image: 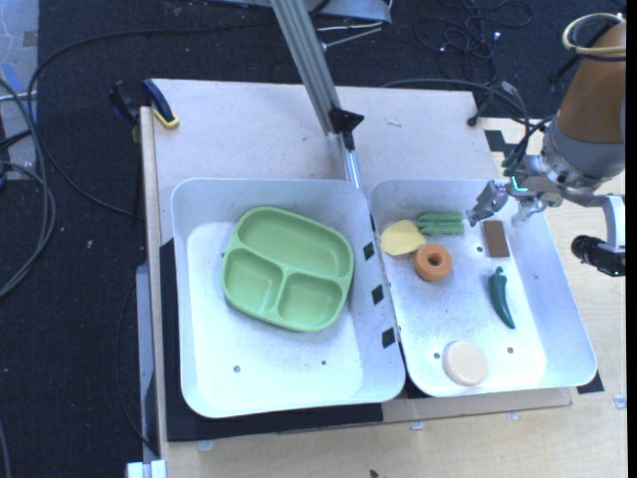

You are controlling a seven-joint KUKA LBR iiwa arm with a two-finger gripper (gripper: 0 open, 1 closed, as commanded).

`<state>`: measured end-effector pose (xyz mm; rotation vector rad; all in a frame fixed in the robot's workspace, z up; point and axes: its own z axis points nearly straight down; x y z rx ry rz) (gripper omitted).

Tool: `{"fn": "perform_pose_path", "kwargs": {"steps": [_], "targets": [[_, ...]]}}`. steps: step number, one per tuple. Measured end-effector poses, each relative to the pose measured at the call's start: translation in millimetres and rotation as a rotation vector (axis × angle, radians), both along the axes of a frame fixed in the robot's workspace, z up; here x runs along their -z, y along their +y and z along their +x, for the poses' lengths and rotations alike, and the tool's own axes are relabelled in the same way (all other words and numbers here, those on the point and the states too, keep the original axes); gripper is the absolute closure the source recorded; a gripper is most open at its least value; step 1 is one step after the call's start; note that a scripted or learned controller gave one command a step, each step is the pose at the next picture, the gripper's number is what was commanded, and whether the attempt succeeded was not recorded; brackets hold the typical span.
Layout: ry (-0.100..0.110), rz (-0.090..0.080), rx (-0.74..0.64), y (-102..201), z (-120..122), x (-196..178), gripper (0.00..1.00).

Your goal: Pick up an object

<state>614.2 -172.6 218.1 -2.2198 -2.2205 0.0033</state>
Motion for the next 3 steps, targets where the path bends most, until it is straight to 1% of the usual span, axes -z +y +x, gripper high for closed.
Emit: {"fn": "perform_pose_path", "kwargs": {"steps": [1, 2, 3], "targets": [[-0.003, -0.001, -0.001, 0.0, 0.9, -1.6, 0.0], [0.001, 0.0, 0.001, -6.0, -3.4, 44.5, 0.0], [-0.004, 0.001, 0.002, -2.0, -5.7, 105.6, 0.0]]}}
